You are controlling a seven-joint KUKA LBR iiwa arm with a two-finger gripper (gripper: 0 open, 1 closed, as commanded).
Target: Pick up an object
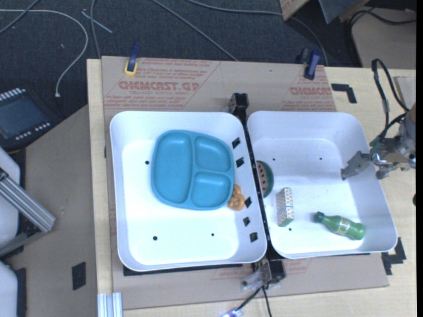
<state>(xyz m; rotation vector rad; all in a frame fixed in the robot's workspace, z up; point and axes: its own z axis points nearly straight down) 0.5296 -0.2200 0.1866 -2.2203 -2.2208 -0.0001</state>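
My gripper reaches in over the right rim of the right bin, above its right wall and apart from every object. A green bottle lies on its side near that bin's front right corner, below the gripper. To its left a small silvery rectangular packet rests on the bin floor. A round brown and green item sits against the bin's left wall. In the left bin a blue divided plate lies flat, with a small orange-yellow piece at its right edge.
A black divider with clips runs between the two bins. Cables hang near the arm at the right. Blue clamps hold a cardboard sheet at the bench's back.
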